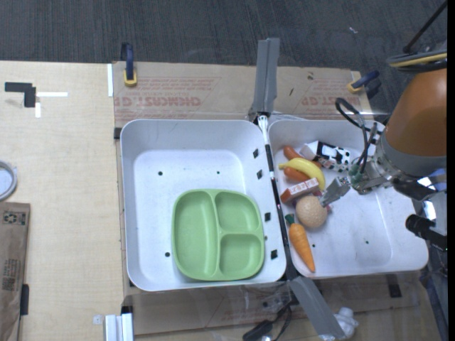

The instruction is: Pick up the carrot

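The end effector (335,192) hovers in approach, its grip state impossible to tell; the carrot (301,246) lies below-left (beyond the round potato (311,211)), needing descent.

My arm (419,116) came in from the right edge of the view, and its broad orange band sat high on that side, with the grey wrist section just below it. From there the wrist bent down and to the left, black cables looping over its upper side. My gripper (334,192) pointed left and slightly downward at the end of that reach, its metal fingers (339,188) slim and grey, tapering toward their tips. The tips lay close together, though I could not make out from this slant whether they were parted or closed. A dark fitting jutted out below my wrist, near the right edge.
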